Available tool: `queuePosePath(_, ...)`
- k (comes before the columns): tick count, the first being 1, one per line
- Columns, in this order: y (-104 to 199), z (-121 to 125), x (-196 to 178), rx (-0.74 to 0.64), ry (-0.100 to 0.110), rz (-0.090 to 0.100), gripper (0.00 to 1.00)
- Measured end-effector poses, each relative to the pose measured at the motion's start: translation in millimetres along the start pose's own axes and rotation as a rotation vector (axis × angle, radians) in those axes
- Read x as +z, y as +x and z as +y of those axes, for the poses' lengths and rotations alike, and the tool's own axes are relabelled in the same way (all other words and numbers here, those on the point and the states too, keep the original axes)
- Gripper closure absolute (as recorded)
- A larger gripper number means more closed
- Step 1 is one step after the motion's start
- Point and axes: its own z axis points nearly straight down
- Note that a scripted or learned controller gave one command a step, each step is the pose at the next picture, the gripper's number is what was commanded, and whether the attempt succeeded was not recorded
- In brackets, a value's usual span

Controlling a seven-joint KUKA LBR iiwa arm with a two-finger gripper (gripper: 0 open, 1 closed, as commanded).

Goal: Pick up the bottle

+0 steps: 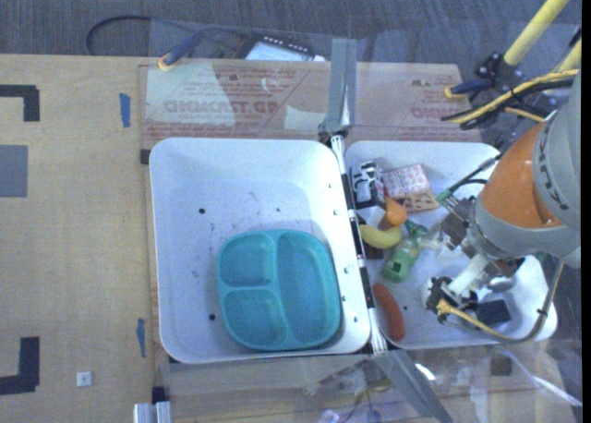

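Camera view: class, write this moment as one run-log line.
small green plastic bottle: in right white bin, beside yellow banana | grey-and-orange arm: over same bin | status: not yet picked

Green bottle (403, 259) lying tilted, right bin, beside banana (380, 235).

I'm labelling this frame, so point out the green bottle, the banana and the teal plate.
green bottle (401, 264), camera view, on its green body.
banana (379, 235), camera view, middle of its yellow curve.
teal plate (307, 287), camera view, bare floor of its largest compartment.
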Motion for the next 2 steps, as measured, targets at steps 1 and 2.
queuePosePath(1,114,89,3,0.147,0.062,-0.039,0.00)
queuePosePath(2,132,32,-59,0.479,0.055,-0.050,0.00)
